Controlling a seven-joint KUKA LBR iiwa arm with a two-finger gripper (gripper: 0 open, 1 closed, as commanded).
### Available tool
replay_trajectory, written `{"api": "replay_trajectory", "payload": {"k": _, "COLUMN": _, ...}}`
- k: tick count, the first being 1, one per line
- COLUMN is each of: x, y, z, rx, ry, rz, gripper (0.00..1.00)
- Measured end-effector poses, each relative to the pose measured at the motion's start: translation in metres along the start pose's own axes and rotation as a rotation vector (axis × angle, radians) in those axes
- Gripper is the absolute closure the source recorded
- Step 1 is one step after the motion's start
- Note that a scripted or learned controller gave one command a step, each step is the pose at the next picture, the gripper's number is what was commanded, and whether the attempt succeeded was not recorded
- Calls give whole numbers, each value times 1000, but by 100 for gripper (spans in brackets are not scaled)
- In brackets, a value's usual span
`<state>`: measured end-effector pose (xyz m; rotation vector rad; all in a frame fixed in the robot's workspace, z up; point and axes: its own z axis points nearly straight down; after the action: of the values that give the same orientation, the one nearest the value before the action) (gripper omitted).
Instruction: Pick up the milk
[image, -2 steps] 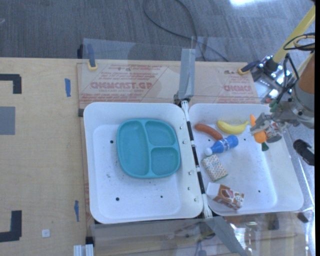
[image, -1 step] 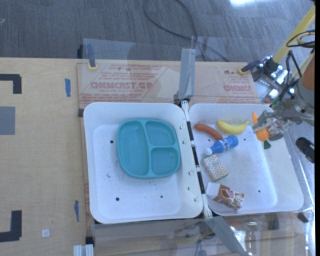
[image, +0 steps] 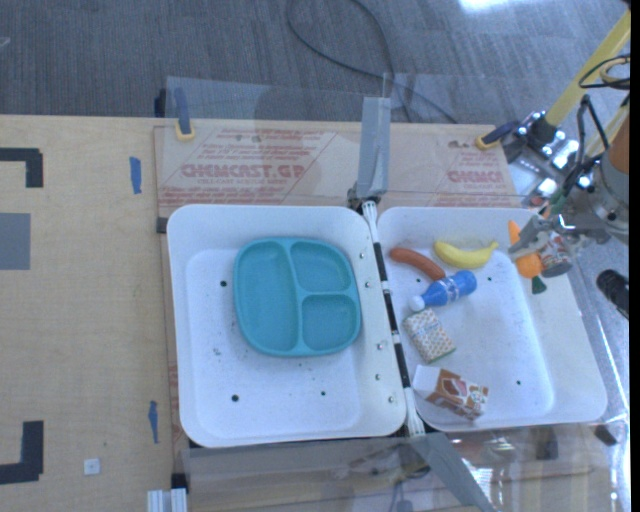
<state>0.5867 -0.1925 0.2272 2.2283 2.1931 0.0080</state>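
The milk (image: 455, 392) is a small carton. It is mostly white, with a brown and red picture on one end. It is lying flat on its side, not standing up. Its white pointed end looks toward the left of the view and its picture end looks toward the right. It is well apart from the gripper (image: 540, 255). From the gripper, it lies toward the front of the bench and a bit to the left in the view. Nothing is touching it or holding it.
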Motion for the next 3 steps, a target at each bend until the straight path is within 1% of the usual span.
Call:
{"api": "replay_trajectory", "payload": {"k": 1, "x": 29, "y": 23, "z": 28, "rx": 12, "ry": 6, "rz": 36, "gripper": 100}}
{"api": "replay_trajectory", "payload": {"k": 3, "x": 28, "y": 25, "z": 6, "rx": 6, "ry": 3, "rz": 35, "gripper": 100}}
